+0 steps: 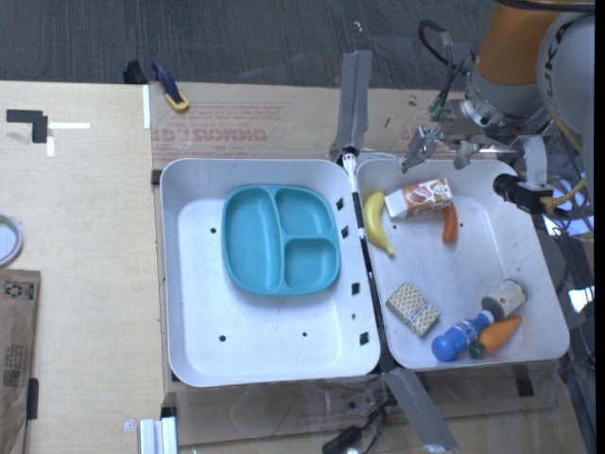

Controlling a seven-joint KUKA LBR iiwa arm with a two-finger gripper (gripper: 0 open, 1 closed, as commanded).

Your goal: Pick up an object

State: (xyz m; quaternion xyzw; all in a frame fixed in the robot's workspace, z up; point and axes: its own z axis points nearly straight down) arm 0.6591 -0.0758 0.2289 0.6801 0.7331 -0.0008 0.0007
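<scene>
Two white bins sit side by side on the tabletop [85, 206]. The left bin [189, 348] holds a blue plate [281, 239] with three parts. The plate lies near the middle, a bit to the far side, so there is bare white floor all around it, most of it on the near side.

The right bin [529, 282] holds the small things. A banana [377, 222] lies close to the left wall, near the far corner. Its long side runs far to near, with a curve. Just right of it is a small carton [417, 198]. It lies flat, and its long side runs left to right, tilted a little. A red-orange sausage shape [449, 223] sits just beside the carton's right end and points far to near.

Down at the near side, a dotted block [413, 308] lies at a slant. Right of it, a blue bottle [460, 338] and a carrot [497, 334] lie close together next to the near rim, both slanting up to the right. A small pale roll [506, 298] sits just past them.

The middle of the right bin is bare, with wide room to move.

The arm [529, 45] comes in from the far right. The tool [442, 149] hangs over the far edge of the right bin, just past the carton. Its fingers are spread apart and hold nothing.
</scene>
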